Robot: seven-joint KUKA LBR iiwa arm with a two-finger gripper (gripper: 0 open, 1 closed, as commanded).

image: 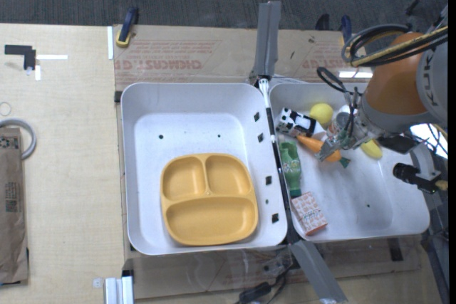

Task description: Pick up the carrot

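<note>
The carrot (312, 144) is orange with a green top and lies at a slant in the upper left part of the right bin (370, 221). My gripper (333, 147) comes down from the orange-banded arm (395, 85) and sits right over the carrot's right end, hiding part of it. Whether it touches the carrot is unclear.
Around the carrot lie a black-and-white toy (296, 122), a yellow lemon (321, 112), another yellow fruit (371, 149), a green packet (289, 164) and a red-and-white box (309, 213). The left bin (142, 153) holds a yellow divided plate (209, 197).
</note>
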